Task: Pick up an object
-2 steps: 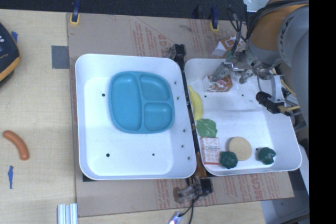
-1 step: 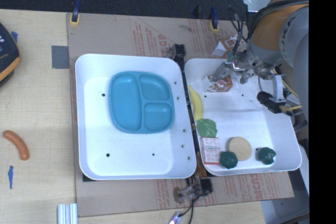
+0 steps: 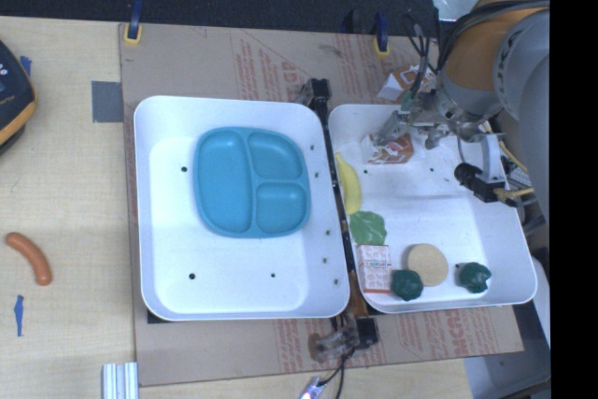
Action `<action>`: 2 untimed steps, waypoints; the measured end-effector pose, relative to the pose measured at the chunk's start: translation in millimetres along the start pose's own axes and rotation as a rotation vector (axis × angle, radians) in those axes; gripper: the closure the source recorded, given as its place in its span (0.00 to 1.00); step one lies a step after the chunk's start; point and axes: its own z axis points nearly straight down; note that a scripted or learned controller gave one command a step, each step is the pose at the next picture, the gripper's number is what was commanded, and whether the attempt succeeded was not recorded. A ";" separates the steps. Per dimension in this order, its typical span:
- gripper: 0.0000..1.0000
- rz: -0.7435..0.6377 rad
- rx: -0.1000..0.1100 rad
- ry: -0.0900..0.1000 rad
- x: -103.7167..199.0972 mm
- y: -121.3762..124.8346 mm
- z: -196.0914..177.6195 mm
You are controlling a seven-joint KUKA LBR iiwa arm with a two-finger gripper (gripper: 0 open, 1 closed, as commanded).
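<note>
Left bin (image 3: 149, 201): blue divided plate (image 3: 251, 181), central. Right bin (image 3: 509, 280): yellow banana (image 3: 349, 184) at left wall; green leaf (image 3: 367, 226), red-white packet (image 3: 375, 266), tan disc (image 3: 428, 263), two dark green pieces along near edge. Gripper (image 3: 402, 134) over far-left corner, finger state cannot be told.

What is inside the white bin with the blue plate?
The left bin holds a blue divided plate, lying flat. Whatever is under the plate is covered.
</note>
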 end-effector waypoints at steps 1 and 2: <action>0.00 0.000 0.001 0.002 -2.3 0.1 0.1; 1.00 -0.003 -0.003 -0.008 -6.9 1.7 -14.3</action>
